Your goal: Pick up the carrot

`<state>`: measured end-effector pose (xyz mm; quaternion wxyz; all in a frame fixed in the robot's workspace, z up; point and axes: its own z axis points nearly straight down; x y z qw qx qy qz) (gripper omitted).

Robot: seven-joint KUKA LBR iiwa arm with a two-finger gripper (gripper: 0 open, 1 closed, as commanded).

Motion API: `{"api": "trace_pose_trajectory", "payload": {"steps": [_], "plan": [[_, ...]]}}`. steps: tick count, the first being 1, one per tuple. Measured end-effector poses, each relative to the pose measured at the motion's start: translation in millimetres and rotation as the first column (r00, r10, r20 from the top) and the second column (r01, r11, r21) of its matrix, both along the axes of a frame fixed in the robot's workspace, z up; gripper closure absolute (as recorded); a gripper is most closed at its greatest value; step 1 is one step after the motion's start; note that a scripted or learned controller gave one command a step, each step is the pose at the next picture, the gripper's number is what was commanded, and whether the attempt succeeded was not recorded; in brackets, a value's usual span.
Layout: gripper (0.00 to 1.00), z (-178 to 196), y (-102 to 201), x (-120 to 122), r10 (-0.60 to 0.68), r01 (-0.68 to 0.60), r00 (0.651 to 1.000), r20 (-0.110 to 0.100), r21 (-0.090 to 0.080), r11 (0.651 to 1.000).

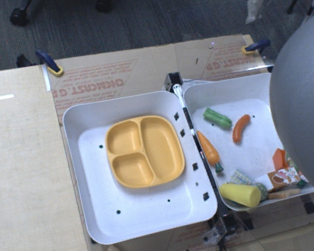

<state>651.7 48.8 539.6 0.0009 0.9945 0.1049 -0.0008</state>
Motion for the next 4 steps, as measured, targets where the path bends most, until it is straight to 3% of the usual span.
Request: {"api": "trace_pose_trajectory", "payload": {"steps": [2, 3, 4], "plan": [[0.0, -4, 38, -2, -0.003, 0.003, 1.0, 0.0, 0.001, 1.0], [0.0, -212, 14, -1, 0.011, -0.011, 1.0, -0.005, -0.001, 1.0], [0.0, -238, 60, -72, -0.006, 0.006, 1.0, -0.003, 0.0, 1.0]]}}
